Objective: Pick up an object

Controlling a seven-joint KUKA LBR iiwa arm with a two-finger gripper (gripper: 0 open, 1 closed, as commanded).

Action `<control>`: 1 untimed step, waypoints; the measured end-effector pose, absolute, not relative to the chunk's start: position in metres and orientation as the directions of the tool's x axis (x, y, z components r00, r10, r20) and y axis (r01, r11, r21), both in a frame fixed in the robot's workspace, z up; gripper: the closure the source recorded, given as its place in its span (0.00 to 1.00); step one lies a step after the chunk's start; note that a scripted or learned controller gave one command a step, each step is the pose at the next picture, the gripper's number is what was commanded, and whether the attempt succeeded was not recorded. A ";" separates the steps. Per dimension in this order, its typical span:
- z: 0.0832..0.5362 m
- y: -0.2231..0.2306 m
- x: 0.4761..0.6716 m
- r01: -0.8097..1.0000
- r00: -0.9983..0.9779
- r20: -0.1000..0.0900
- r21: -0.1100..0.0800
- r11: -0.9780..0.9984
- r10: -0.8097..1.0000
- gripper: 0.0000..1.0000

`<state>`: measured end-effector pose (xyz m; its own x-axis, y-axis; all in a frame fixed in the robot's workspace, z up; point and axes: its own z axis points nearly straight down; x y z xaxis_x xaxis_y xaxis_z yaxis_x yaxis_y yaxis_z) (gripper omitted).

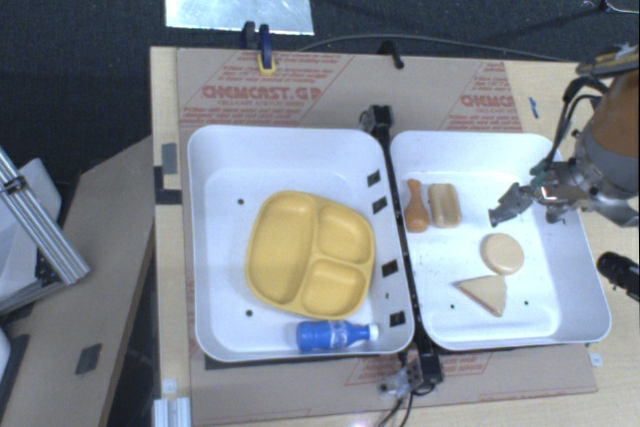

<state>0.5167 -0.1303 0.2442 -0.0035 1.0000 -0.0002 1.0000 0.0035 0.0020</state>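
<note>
Under the white bins [300,143], cardboard [270,95] reads "CHEMCAST GP" in red.

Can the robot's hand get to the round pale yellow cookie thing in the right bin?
Probably yes. The hand hovers just above the round pale yellow piece, with nothing between them; the tan triangular wedge lies apart below it.

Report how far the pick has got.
Done: the gripper is over the right bin, above the round pale piece. In hand: nothing shows between its fingers. Left: everything; the round piece, the wedge, the bread roll and the brown piece all lie on the bin floor.
</note>
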 end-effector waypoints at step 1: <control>0.182 -0.130 0.520 1.000 -0.002 0.001 -0.004 0.002 1.000 0.00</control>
<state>0.5199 -0.1300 0.1819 -0.0018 1.0000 0.0013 1.0000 0.0018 -0.0039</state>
